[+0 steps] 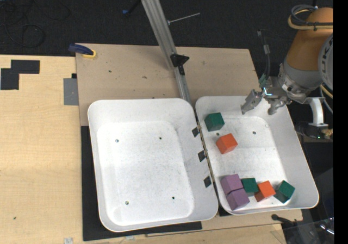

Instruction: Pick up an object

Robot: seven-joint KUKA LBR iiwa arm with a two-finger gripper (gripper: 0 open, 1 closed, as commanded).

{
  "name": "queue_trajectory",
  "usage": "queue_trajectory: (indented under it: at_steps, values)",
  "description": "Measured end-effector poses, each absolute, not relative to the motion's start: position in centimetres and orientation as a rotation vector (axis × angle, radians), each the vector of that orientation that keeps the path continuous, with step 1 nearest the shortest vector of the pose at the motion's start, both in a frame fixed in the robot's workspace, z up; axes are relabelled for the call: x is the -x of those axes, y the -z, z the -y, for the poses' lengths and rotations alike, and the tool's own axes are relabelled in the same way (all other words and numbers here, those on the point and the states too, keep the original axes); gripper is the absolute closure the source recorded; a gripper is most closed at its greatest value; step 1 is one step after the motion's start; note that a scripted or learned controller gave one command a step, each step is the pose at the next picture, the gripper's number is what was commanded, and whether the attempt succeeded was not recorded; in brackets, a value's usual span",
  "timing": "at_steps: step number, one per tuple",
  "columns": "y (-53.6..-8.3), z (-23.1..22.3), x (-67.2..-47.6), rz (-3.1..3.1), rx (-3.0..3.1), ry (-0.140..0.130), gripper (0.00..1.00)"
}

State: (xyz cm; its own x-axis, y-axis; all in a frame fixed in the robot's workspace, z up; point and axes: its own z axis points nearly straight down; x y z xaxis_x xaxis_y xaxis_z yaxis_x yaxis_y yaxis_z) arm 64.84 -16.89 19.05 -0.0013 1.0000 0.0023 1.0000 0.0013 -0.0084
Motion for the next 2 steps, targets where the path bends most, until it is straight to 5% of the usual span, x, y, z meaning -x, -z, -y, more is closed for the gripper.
queue_trajectory:
  at_steps: [1, 2]
  values:
    - [-19.4, 16.9, -65.0, 2.225, 2.214, -0.004, 0.0]
    - [-13.2, 17.3, -64.3, 2.216, 2.217, -0.008, 0.0]
